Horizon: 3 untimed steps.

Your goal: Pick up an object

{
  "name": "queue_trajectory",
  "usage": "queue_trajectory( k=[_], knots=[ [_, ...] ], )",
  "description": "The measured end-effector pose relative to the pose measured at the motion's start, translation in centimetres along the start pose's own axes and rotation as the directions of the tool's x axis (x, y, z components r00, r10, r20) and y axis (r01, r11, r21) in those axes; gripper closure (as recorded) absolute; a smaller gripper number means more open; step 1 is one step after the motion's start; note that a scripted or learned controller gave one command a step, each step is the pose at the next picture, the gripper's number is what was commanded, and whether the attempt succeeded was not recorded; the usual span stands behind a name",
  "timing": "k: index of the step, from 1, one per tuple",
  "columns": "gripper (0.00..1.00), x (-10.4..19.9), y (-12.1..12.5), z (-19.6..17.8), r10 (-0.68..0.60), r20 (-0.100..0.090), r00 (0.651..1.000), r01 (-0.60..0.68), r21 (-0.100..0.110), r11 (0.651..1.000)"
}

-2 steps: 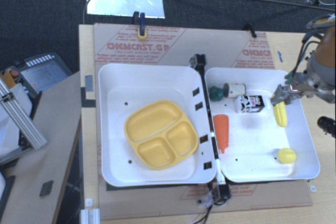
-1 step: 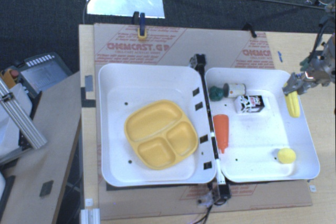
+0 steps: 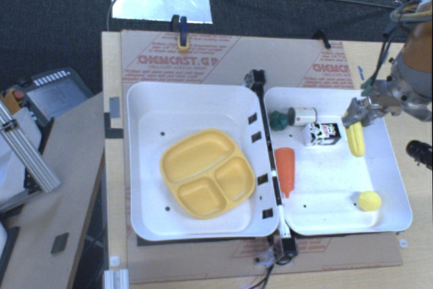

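Observation:
The right bin (image 3: 329, 212) holds an orange carrot (image 3: 285, 171), a yellow corn cob (image 3: 356, 141), a yellow lemon (image 3: 369, 200), a black-and-white carton (image 3: 323, 133), a small white can (image 3: 302, 116) and a dark green item (image 3: 278, 120). My gripper (image 3: 354, 117) reaches in from the right and sits over the bin's far right part. Its tip is right at the upper end of the corn cob, which points lengthwise toward the near edge. Whether the cob is gripped or just lies beneath the tip is unclear.
The left bin (image 3: 139, 166) holds a yellow divided plate (image 3: 206, 172). A black divider with clips (image 3: 265, 145) separates the bins. A grey device (image 3: 57, 97) and metal rail (image 3: 27, 152) sit on the side table at left.

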<state>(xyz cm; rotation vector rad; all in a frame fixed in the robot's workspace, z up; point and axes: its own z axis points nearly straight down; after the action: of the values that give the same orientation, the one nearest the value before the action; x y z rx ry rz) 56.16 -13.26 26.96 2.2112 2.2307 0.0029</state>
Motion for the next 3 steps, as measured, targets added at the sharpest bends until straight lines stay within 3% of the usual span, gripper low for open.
queue_trajectory(
  k=[2,3],
  knots=[
    [1.00,10.4,0.6,0.3,-0.001,-0.001,1.000,0.001,0.000,1.000],
    [1.00,15.7,0.3,2.5,-0.001,-0.002,1.000,0.001,0.002,1.000]
  ],
)
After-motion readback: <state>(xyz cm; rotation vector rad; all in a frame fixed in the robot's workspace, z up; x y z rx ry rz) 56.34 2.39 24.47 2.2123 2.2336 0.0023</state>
